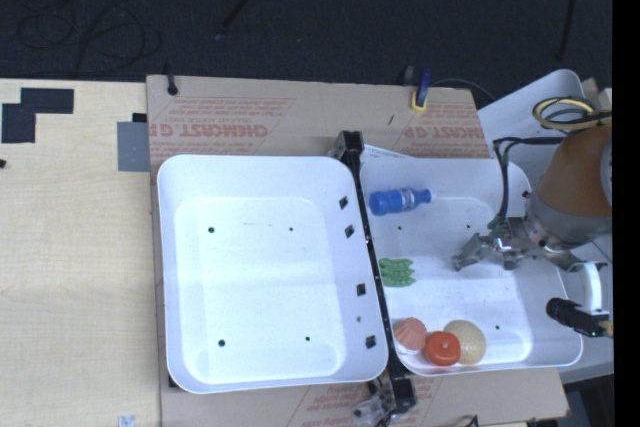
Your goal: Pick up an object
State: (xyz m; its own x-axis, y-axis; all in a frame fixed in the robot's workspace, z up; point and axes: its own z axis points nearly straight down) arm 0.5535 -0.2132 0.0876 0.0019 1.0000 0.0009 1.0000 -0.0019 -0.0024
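The end effector [470, 255] sits low inside the right bin [520, 340], toward that bin's right-hand side, pointing left. Its fingers are small and blurred against the white floor; whether they are spread or closed cannot be determined. No object is visible between them. The arm [578, 180] enters from the right, and its orange band covers part of the right bin's far right wall.

Open floor surrounds the end effector on its left and near sides. Objects in the right bin, all apart from the end effector:
- Blue bottle [399, 201], lying on its side near the far left corner.
- Green object [396, 272], just beside the left wall at mid-length; its shape is too small to resolve.
- Pink object [409, 333], red round object [442, 348] and pale round object [466, 340], clustered touching one another at the near left corner, against the near rim.

The left bin [170, 265] adjoins the right bin; a black divider strip [365, 245] runs between their rims. Both bins rest on a cardboard sheet [300, 115] on the tabletop [70, 265]. A black-tipped part [575, 315] near the right bin's near right corner is partly cut off.
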